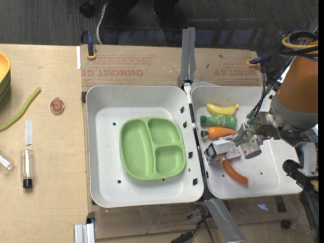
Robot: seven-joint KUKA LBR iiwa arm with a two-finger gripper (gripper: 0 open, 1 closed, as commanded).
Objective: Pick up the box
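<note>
Arm comes in from the right, pincer [244, 142] low inside the right bin [273, 178], just beside the box [223, 149]. Can't tell if it's released or clenched; box not visibly between anything.

Box: small white one, tilted, mid-left of the right bin, between the carrot [221, 132] above and the sausage [235, 171] below. Green bottle [218, 121] and banana [223, 109] lie further back in the same bin.

Left bin [101, 135] holds a green divided tray [152, 148], three compartments, sitting flat.

Surface: light wood on the left with a green bean [20, 111], a pinkish round piece [57, 105], a vial [27, 168] and a yellow bowl [3, 80] cut off at the edge. Brown cardboard [136, 67] sits under and behind the bins. Dark carpet [228, 9] beyond the surface's far edge.
</note>
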